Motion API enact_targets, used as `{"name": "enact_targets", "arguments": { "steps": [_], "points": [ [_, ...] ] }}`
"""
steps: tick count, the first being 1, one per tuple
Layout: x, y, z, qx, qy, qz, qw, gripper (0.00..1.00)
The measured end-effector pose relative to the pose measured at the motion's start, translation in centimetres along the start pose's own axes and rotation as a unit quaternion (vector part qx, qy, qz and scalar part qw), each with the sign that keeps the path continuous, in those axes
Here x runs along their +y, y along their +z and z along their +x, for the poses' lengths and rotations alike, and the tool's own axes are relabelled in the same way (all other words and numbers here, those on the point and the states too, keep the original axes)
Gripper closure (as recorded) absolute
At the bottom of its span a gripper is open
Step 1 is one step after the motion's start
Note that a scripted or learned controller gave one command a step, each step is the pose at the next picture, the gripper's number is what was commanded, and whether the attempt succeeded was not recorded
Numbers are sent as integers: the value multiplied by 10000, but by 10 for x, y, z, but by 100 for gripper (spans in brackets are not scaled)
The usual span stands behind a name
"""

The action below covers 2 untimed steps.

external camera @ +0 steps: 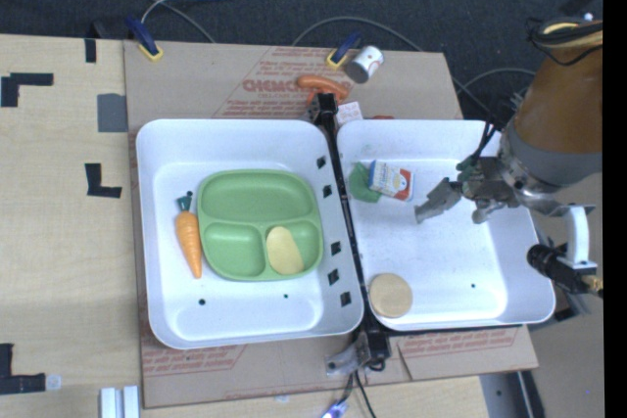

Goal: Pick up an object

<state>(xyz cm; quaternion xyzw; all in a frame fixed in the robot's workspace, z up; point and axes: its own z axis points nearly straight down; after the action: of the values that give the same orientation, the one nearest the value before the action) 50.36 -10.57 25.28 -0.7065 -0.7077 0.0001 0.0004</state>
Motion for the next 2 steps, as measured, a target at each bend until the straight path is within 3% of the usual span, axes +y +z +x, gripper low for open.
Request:
{"name": "enact_targets", "arguments": {
  "steps": [1, 2],
  "points": [
    [58, 166, -1, -1, -3, -31, 10000, 0],
    [80, 167, 5, -6, 4, -15, 10000, 0]
  ]
}}
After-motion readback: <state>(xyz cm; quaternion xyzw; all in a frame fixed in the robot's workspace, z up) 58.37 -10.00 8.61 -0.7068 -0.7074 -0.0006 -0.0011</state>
